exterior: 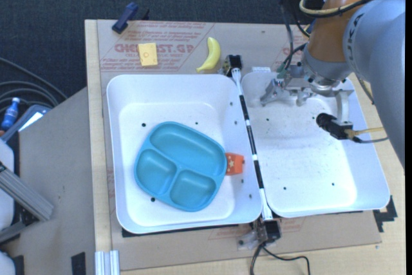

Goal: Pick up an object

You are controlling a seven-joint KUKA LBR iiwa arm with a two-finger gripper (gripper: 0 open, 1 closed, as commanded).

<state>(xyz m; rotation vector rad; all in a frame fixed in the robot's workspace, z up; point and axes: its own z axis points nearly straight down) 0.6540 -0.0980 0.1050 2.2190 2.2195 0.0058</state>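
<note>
1. The gripper (269, 97) hangs low over the far left part of the right bin (322, 196), close to the divider between the bins. Its grey fingers spread apart with nothing between them, so it is open and holds no object.
2. The blue divided plate (180, 165) lies flat in the left bin (129, 100), toward its near half, well apart from the gripper and on the other side of the divider.
3. A small orange object (234, 164) rests just beside the plate's right edge, touching or nearly touching it, close to the left bin's right wall. It sits nearer than the gripper and slightly to its left.
4. A yellow banana (210, 55) lies on the worktop (103, 158) beyond the far rim of the left bin, outside both bins, to the far left of the gripper.
5. A small yellow block (147, 55) sits on the worktop left of the banana.
6. The arm's orange band (335, 16) shows above the wrist at the far right.
</note>
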